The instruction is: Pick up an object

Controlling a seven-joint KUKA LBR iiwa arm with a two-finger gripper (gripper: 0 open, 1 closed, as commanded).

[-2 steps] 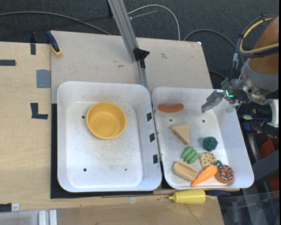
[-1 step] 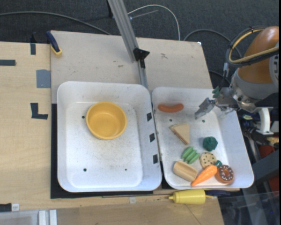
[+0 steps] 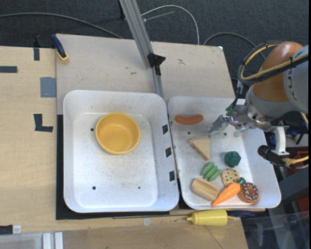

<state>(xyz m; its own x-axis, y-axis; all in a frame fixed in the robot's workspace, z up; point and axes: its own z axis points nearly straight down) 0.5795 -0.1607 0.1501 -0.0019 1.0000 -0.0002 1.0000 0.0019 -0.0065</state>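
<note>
- The grey metal 2-finger end effector (image 3: 224, 123) is hanging right of centre over the right white bin (image 3: 269, 196); whether it is wide or narrow, I cannot tell.
- A red plastic sausage (image 3: 189, 119) is lying just left of it.
- A yellow round bowl (image 3: 117, 133) is sitting in the left white bin (image 3: 78, 191).

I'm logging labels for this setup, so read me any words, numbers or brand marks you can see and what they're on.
None readable. The yellow bowl, the toy foods in the right bin and the yellow bottle carry no visible text. Dark tape pieces on the bench are plain shapes, not letters.
</note>
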